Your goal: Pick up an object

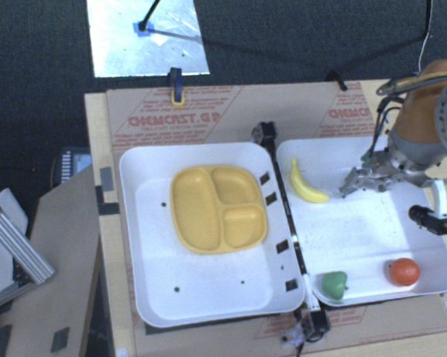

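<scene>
A yellow banana point(305, 184) lies in the right bin point(368, 235) near its far left corner. At that bin's front edge sit a green pepper point(335, 284) on the left and a red-orange tomato point(403, 271) on the right. My gripper point(352, 185) hangs low over the right bin's far part, just to the right of the banana and apart from it. Its fingers point left toward the banana and nothing shows between them.
A yellow divided plate point(217, 208) rests in the left bin point(158, 273). A black divider point(282, 207) with clips runs between the two bins. The middle of the right bin's floor is bare white.
</scene>
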You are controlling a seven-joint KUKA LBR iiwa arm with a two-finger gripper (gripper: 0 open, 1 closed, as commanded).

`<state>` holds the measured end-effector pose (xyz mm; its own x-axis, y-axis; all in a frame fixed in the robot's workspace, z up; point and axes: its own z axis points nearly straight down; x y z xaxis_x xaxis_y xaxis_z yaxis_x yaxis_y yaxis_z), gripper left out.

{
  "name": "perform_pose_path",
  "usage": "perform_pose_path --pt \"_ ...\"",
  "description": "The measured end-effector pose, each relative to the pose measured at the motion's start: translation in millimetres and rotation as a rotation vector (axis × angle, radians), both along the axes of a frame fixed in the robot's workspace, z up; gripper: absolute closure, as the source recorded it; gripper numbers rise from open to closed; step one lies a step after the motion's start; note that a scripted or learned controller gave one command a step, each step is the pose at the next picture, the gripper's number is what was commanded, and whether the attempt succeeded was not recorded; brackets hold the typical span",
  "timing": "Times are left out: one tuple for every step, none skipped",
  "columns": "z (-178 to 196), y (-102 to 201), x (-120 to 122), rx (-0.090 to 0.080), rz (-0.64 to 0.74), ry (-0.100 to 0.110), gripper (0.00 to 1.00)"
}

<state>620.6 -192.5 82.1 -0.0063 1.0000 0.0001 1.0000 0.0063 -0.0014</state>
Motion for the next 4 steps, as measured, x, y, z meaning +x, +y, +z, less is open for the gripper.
perform_pose_path --pt "14.1 -0.5 2.2 -0.002 0.002 -0.007 1.0" --pt "72.9 0.8 14.0 -0.002 0.0 -0.01 1.0" --pt "127.8 0.6 15.9 -0.002 0.0 -0.009 1.0" --pt "140.6 56.4 8.1 0.001 0.003 -0.004 1.0"
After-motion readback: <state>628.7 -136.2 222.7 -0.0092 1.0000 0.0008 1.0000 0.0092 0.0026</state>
